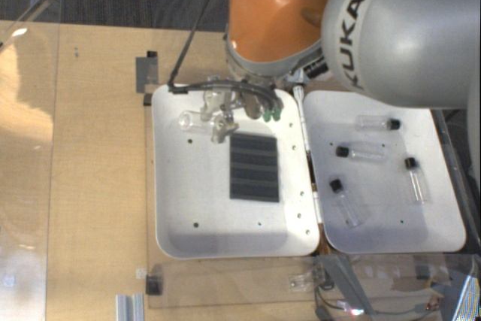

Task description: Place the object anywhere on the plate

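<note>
While fingers (pixel 220 119) hover above plate (pixel 254 166) (left bin (pixel 180 222)), plate edges clear.

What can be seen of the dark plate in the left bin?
The plate is a dark grey, nearly black rectangle, flat, with three faint cross lines dividing it into four bands. It looks matte, maybe rubber or plastic. It lies flat on the floor of the left bin, right of centre, long side running away from the camera. Nothing rests on it. The gripper hangs just beyond its far left corner, with a clear vial beside it, apparently off the plate.
</note>
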Robot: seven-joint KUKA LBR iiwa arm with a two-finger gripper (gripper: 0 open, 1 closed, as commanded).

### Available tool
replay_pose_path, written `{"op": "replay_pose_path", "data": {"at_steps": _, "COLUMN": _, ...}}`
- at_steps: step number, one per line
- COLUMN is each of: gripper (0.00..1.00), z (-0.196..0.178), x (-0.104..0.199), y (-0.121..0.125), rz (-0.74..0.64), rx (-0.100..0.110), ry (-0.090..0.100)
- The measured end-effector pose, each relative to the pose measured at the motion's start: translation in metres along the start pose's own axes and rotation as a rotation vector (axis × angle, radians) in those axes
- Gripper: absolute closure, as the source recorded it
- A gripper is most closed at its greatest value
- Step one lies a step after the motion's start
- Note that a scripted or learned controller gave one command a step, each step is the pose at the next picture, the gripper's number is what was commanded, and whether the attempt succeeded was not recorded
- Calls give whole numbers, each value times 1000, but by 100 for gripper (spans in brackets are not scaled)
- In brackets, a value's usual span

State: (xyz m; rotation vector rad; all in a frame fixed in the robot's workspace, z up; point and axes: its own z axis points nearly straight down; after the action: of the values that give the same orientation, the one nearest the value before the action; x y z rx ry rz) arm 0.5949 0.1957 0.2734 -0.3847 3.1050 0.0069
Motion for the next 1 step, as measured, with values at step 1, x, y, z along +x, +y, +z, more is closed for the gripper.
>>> {"op": "replay_pose_path", "data": {"at_steps": 1, "gripper": 100, "z": 68, "x": -81, "y": 21, "rz": 475, "rx": 2, "ry": 5}}
